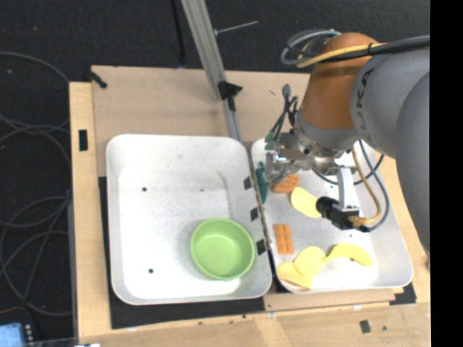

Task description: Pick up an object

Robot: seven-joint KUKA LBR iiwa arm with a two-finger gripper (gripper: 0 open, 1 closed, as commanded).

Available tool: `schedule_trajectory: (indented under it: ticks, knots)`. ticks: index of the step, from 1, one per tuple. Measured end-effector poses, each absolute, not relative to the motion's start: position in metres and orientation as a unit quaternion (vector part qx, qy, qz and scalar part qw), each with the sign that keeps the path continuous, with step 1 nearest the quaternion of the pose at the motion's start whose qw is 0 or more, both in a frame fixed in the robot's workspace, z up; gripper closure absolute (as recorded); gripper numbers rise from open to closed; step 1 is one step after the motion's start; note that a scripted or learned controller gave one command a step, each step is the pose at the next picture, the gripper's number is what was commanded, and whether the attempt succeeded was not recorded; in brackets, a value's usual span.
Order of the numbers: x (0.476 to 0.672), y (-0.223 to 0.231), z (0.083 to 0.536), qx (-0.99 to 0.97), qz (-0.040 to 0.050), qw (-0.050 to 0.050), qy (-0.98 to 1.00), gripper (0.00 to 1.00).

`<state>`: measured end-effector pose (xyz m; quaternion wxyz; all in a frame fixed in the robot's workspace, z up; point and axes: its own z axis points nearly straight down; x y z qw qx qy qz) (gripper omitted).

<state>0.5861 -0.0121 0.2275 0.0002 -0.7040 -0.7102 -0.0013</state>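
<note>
Green bowl (223,248) sits near-right in the left bin (145,165); gripper (277,170) hangs at the right bin's (394,262) far-left corner, whether open or closed I cannot tell.

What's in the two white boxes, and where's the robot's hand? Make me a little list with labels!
left white bin: one round green plastic bowl, near the front right corner
right white bin: yellow and orange pieces
yellow: oval yellow slice in the middle; curved yellow piece; pale yellow pieces at the front edge
orange: small orange block at the back left; flat orange rectangle by the left wall
gripper: low over the right bin, beside the small orange block
holding something: cannot tell
</note>
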Motion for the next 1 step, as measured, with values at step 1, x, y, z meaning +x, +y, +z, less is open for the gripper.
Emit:
schedule_trajectory:
  ticks: [1]
  knots:
    - [0.6052, 0.0404, 0.2207, -0.704, -0.0010, 0.000, -0.710, 1.00]
